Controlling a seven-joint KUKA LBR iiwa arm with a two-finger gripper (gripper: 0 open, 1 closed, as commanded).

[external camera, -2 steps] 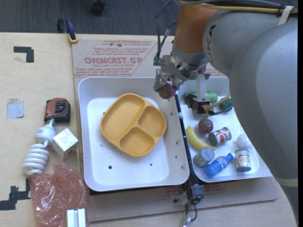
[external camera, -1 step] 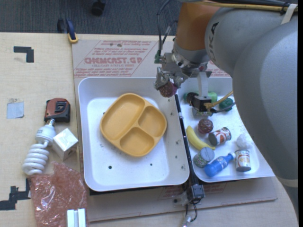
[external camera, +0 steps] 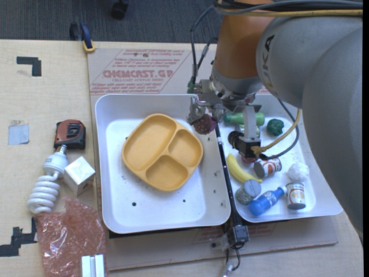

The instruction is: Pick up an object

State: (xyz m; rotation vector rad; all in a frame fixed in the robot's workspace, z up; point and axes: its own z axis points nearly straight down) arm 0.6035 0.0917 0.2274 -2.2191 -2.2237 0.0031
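Note:
My gripper [external camera: 202, 115] hangs over the wall between the two white bins, at the far end of the left bin [external camera: 112, 201]. A small dark maroon, round thing [external camera: 203, 124] sits between its fingertips, just above the far right corner of the left bin. A yellow divided plate [external camera: 163, 152] lies in the left bin. In the right bin [external camera: 323, 203] lie a banana [external camera: 236, 167], a green thing [external camera: 247, 119], a second green thing [external camera: 275, 126], a red-and-white can [external camera: 268, 167], a blue bottle [external camera: 268, 201] and a small white jar [external camera: 296, 195].
A white crumpled ball [external camera: 298, 171] and a grey round thing [external camera: 248, 190] also lie in the right bin. Left of the bins on the bench are a tape measure [external camera: 70, 135], a spiral light bulb [external camera: 47, 184], a white cube [external camera: 79, 172] and pink wrap [external camera: 69, 235].

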